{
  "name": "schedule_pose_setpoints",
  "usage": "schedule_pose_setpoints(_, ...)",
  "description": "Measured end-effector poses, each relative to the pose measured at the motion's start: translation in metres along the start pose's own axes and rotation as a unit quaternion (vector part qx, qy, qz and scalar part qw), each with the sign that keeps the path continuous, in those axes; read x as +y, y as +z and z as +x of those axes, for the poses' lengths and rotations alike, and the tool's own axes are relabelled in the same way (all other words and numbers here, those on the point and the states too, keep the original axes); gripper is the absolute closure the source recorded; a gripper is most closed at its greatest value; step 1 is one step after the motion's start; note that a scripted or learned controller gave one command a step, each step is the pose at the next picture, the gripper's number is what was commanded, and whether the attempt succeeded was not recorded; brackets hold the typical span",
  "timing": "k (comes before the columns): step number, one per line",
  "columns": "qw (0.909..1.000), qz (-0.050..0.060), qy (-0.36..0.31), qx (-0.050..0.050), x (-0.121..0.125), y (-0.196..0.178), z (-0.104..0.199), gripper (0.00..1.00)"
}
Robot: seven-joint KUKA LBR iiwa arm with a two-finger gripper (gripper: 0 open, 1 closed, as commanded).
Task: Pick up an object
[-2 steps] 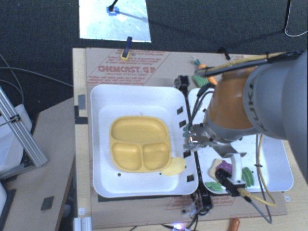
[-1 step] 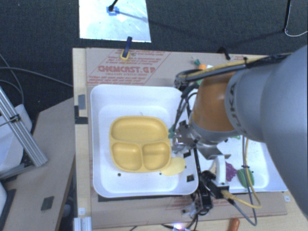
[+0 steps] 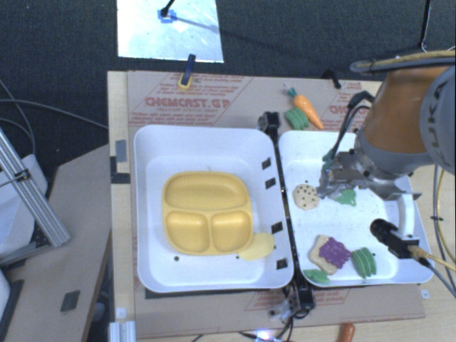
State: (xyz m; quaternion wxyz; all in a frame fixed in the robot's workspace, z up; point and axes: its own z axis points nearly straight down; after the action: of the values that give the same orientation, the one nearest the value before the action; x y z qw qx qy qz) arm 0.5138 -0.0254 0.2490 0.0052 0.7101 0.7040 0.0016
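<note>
- Two shallow white bins sit side by side on a printed cardboard sheet [image 3: 228, 98]: the left bin [image 3: 151, 155] and the right bin [image 3: 308, 154]. Both are smooth plastic with rounded corners.
- The left bin holds two things. One is a yellow plate [image 3: 206, 212], matte and moulded into three compartments. The other is a flat yellow blob [image 3: 258, 246] touching the plate's near right corner.
- The right bin holds five toy foods, any of which could be picked:
  - one round tan cookie [image 3: 306, 196] with dark specks;
  - one green leafy piece [image 3: 348, 197];
  - one tan slice topped with a purple cluster [image 3: 329, 253];
  - one green ridged piece [image 3: 363, 261] just beside the slice;
  - one small green scrap [image 3: 317, 276] at the near rim.
- One gripper [image 3: 333, 182] hangs over the middle of the right bin, between the cookie and the leafy piece. It overlaps the leafy piece's upper edge. How wide it stands cannot be told, nor whether it holds anything.
- The arm [image 3: 406, 120] covers the right bin's far right corner.
- Beyond the right bin, on the cardboard, lie one orange carrot [image 3: 308, 107] and one green pod [image 3: 296, 118], which touch each other.
- Past the left bin lie one blue-and-yellow tool [image 3: 187, 72] and one shiny square sheet [image 3: 169, 20].
</note>
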Motion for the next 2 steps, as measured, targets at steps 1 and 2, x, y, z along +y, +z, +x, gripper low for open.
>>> schedule_pose_setpoints(1, 0.9999, 0.006, -0.011, 0.005, -0.024, 0.0334, 0.1059, 1.0)
schedule_pose_setpoints(2, 1.0, 0.004, -0.006, 0.003, -0.0226, 0.032, 0.0993, 0.0)
